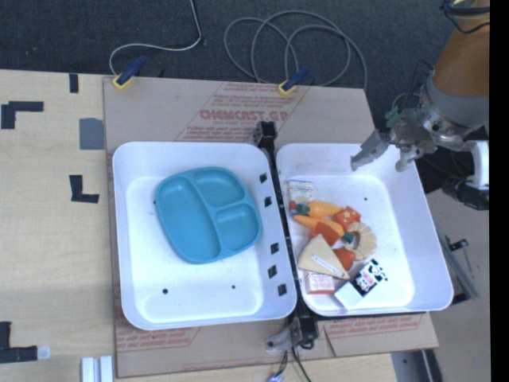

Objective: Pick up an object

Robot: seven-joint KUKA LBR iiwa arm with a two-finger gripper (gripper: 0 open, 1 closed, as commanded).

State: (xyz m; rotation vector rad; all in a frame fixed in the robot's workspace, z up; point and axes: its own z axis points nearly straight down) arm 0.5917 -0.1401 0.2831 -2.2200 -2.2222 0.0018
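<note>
Approach step: gripper [385, 153] hangs with fingers spread and nothing between them over the right bin's [421, 205] far edge, toy food pile [338, 245] sits apart toward the bin's near-left, so next it must swing over and drop.

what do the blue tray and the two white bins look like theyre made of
Blue tray: probably moulded plastic, matte, judging by its even colour, rounded edges and three pressed compartments.
White bins, left and right: likely thin formed plastic with a slight sheen, given soft rounded rims and faint highlights. Painted metal cannot be ruled out.
</note>
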